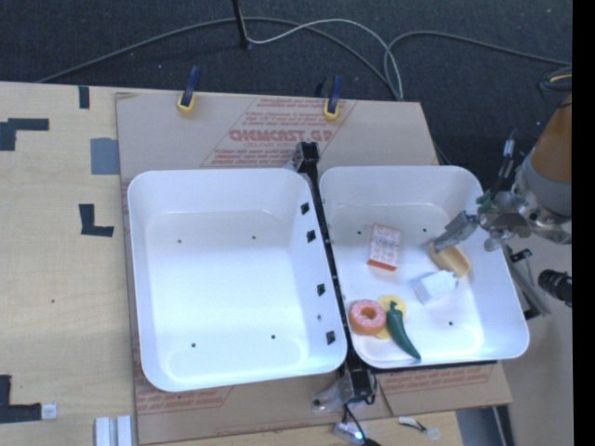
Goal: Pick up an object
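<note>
— Where are the objects seen?
— In the right bin (pixel 423 179): a tan block (pixel 452 259), white piece (pixel 434 287), card (pixel 384 246), donut (pixel 367 316) and green pepper (pixel 402 332).
— And the pincer (pixel 456 232)?
— Poised just above the tan block; its opening cannot be told. The left bin (pixel 223 186) is pictured alongside.

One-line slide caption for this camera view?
Gripper poised over tan object in right bin, beside pink donut and green pepper.

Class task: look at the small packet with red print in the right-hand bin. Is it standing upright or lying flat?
Lying flat: the packet shows its whole printed face upward on the right bin's floor.
</note>
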Robot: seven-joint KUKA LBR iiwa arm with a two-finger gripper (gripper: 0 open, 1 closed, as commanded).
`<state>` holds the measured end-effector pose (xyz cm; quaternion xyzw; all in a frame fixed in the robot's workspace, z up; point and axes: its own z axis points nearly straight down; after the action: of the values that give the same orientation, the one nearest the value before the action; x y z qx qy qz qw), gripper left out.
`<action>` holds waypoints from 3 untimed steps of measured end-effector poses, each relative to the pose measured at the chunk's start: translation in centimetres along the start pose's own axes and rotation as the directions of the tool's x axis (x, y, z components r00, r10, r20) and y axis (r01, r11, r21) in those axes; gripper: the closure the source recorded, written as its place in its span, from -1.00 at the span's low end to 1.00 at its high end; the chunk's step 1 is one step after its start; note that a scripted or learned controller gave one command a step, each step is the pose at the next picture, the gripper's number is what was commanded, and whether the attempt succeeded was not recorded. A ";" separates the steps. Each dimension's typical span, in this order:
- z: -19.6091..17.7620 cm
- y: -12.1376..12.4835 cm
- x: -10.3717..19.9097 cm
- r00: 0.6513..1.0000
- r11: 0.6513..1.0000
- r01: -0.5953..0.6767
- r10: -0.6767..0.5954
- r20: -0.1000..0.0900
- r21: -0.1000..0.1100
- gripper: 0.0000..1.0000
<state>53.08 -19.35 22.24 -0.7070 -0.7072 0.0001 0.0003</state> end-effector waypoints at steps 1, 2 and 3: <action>0.7 4.8 4.1 1.000 1.000 0.005 -0.005 -0.001 0.000 -1.00; 11.8 13.6 6.5 1.000 1.000 0.002 -0.002 -0.001 0.011 -1.00; 13.4 6.8 5.9 1.000 1.000 -0.001 0.001 0.000 0.001 -1.00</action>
<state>59.83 -13.40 8.87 -0.7075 -0.7067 0.0005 0.0007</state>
